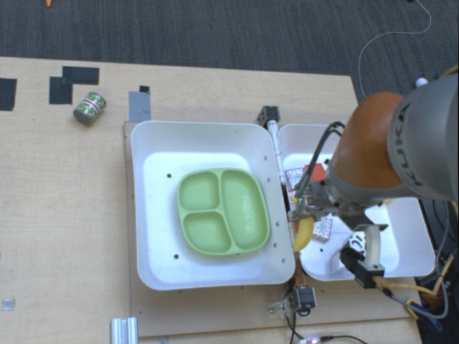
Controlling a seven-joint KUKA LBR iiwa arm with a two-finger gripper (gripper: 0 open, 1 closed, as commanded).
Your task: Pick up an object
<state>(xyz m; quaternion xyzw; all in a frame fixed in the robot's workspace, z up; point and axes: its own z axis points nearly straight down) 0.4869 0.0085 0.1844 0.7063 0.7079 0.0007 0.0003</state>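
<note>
A yellow object [303,233] lies at the left edge of the right bin [409,264], right of centre in the frame, amid small packets [323,227] with print too small to read. The gripper [307,205] sits just above it — whether anything is held cannot be told. This looks like the reaching step; next comes a firm close and lift. The arm [423,142] bears partial lettering — "KU". The left bin [143,213] holds a green divided plate [222,211].

Light wooden bench top [64,213] filled most of the frame. Dark grey ribbed carpet floor [215,20] ran across the top. Black tape patches [72,83] sat upper left on the bench. Thin white cable [387,38] looped over the carpet, upper right. Lighting was even.
</note>
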